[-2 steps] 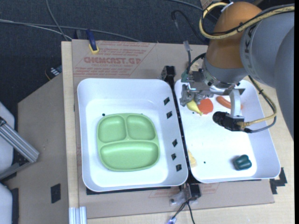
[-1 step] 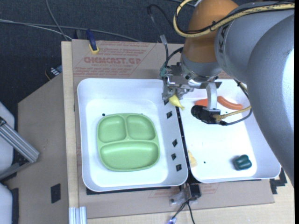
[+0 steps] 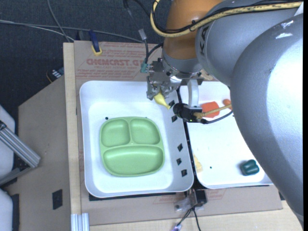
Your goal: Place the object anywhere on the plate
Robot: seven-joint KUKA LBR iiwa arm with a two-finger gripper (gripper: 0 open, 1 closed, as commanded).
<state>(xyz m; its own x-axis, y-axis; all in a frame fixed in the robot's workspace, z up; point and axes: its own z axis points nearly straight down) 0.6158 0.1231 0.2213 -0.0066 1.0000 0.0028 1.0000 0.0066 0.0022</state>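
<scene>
The green three-compartment plate lies in the left white bin. My gripper hangs over that bin's far right corner, above and to the right of the plate. A small yellow object pokes out from between its fingers, which are shut on it. The object is held off the bin floor, beyond the plate's far right edge.
The right bin holds an orange item near its far left, a dark green object at its near right, and a tiny yellow bit at its left rim. A black cable loops below the wrist. The arm covers the right side.
</scene>
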